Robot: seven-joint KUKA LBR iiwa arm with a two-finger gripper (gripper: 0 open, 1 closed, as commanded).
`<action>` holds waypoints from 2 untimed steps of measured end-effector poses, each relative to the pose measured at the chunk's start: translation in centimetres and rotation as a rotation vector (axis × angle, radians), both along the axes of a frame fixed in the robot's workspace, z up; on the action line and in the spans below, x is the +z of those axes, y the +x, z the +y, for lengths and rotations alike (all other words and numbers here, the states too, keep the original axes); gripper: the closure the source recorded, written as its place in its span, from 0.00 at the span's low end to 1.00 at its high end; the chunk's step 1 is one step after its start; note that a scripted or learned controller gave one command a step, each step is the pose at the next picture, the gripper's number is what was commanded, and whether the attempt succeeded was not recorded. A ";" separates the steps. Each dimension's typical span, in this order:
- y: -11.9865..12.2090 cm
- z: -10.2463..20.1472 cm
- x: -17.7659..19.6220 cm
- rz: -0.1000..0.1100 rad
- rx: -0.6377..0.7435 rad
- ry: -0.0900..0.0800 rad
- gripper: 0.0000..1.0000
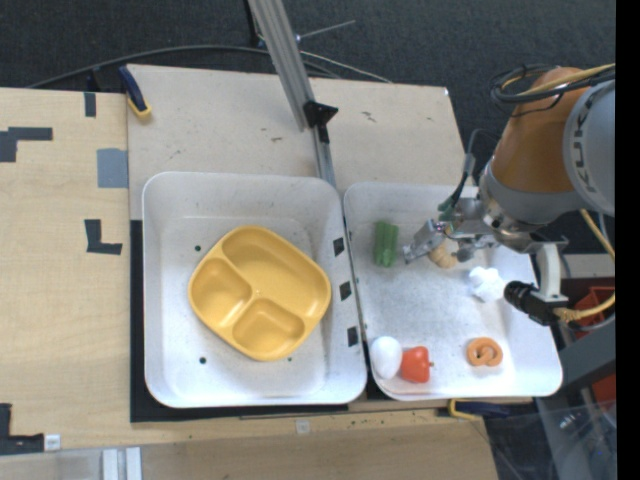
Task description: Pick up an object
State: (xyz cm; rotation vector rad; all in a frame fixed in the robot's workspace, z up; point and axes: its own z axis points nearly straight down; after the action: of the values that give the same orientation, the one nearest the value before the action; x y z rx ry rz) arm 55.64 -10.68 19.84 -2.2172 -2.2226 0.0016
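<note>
Approach step: the end effector hangs low in the right white bin; its state I cannot tell. A small tan rounded object lies just beside it. Next: confirm grasp, lift.

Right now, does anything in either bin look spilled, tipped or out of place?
Nothing stands out. The yellow divided plate sits skewed in the left bin, unspilled; small items lie scattered in the right bin.

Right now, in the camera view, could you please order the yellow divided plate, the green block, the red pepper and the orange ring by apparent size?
1. Yellow divided plate.
2. Green block and red pepper: too alike to rank.
3. Orange ring, slightly smaller.
</note>
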 end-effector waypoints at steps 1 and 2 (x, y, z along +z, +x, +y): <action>0.0 0.0 0.0 0.000 0.000 0.000 0.00; -0.2 0.1 -4.3 0.004 -0.001 -0.001 0.00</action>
State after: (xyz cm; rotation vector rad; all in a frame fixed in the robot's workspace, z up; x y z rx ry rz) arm 55.45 -10.56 15.50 -2.2167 -2.2198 0.0071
